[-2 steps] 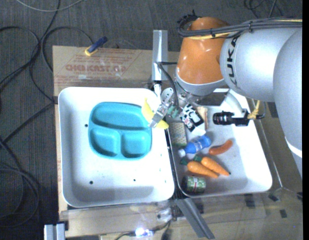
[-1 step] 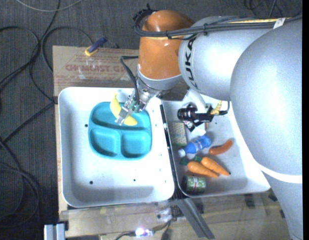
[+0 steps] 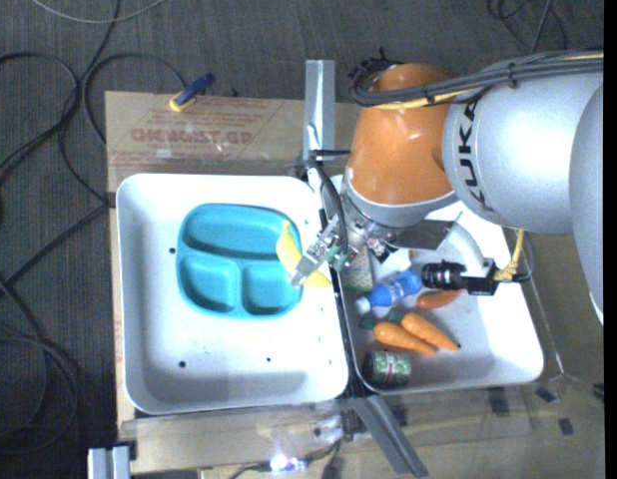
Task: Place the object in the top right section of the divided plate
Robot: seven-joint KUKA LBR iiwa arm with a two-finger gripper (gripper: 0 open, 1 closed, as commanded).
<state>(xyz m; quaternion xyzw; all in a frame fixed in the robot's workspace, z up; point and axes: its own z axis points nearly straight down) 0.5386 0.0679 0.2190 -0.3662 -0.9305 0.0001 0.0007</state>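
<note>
The gripper (image 3: 313,263) is hanging over the right rim of the blue divided plate (image 3: 237,259), frame centre, with its fingers closing on a yellow object (image 3: 291,250) that is showing between them. The object is sitting at the plate's right edge, beside the wall between the two bins. The plate is lying in the left bin (image 3: 154,367), with open white floor showing below and left of it. In the right bin (image 3: 508,352), two carrots (image 3: 413,334), a plastic bottle (image 3: 393,290) and a small can (image 3: 390,367) are crowding the lower left corner. The arm (image 3: 458,148) is covering that bin's upper part.
</note>
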